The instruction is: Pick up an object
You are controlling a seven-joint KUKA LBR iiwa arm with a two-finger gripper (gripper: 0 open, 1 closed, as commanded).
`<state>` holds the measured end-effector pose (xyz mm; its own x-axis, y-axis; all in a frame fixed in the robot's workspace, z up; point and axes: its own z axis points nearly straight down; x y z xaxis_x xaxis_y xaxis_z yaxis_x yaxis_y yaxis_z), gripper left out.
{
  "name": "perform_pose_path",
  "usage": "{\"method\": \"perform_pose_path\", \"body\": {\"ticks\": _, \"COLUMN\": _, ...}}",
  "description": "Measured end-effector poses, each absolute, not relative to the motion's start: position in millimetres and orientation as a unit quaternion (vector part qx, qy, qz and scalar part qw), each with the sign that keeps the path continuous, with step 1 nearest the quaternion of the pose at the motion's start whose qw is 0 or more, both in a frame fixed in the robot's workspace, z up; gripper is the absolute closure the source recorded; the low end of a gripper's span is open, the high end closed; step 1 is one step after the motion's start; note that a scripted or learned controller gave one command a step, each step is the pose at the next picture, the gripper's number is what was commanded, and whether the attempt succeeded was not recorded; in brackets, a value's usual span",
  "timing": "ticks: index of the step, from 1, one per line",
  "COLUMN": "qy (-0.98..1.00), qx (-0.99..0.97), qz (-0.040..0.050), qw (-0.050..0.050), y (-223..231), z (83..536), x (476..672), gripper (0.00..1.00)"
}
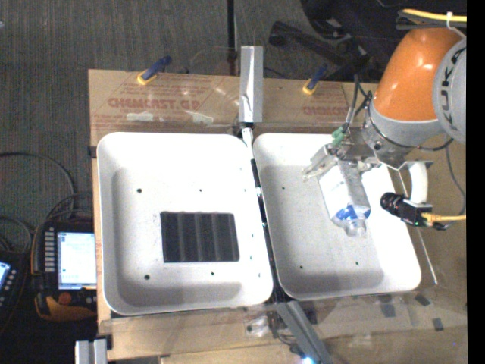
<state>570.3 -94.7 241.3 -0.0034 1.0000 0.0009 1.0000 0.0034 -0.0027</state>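
Note:
A clear plastic bottle [348,202] with a blue patch near its lower end lies in the right bin [303,256], in its upper right part. My gripper [339,165] hangs over the bottle's upper end, below the orange band of the arm. Its fingers look spread: one pale finger [317,163] points down-left, just left of the bottle's top, and the other is partly hidden by the wrist. I cannot tell whether they touch the bottle. A black ridged rectangular block [199,236] lies flat in the middle of the left bin [121,203].
The two bins meet at a raised rim [259,203] down the middle. A black cable fitting [400,205] on the arm hangs over the right bin's right rim. A metal post [251,89] stands behind the bins on a cardboard sheet with two clamps.

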Motion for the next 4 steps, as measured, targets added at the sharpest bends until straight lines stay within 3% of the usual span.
{"method": "perform_pose_path", "body": {"ticks": 1, "qy": -0.709, "qx": -0.705, "qz": 0.0013, "qw": 0.001, "y": -171.8, "z": 197.0, "x": 564.7, "gripper": 0.00}}
{"method": "perform_pose_path", "body": {"ticks": 2, "qy": -0.754, "qx": -0.657, "qz": 0.0007, "qw": 0.000, "y": -222.8, "z": 180.3, "x": 554.9, "gripper": 0.00}}
{"method": "perform_pose_path", "body": {"ticks": 3, "qy": -0.795, "qx": -0.607, "qz": 0.0002, "qw": 0.000, "y": -222.7, "z": 211.6, "x": 528.0, "gripper": 0.00}}
{"method": "perform_pose_path", "body": {"ticks": 4, "qy": -0.710, "qx": -0.704, "qz": 0.0001, "qw": 0.000, "y": -166.3, "z": 283.9, "x": 484.8, "gripper": 0.00}}
